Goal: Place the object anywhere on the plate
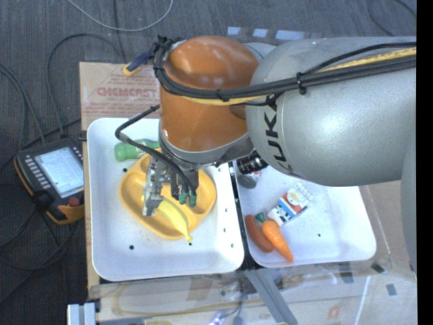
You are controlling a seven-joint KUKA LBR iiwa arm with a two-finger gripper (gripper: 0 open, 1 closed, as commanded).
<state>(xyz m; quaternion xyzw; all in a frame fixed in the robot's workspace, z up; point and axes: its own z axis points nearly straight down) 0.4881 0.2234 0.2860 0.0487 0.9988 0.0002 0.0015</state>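
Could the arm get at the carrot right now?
Probably yes. The carrot lies exposed in the right bin, nothing on top of it; the claw is over the plate in the left bin.

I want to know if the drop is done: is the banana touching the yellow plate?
Touching. The camera view shows the banana lying on the yellow plate in the left bin, with no gap beneath it. The gripper sits right over it.
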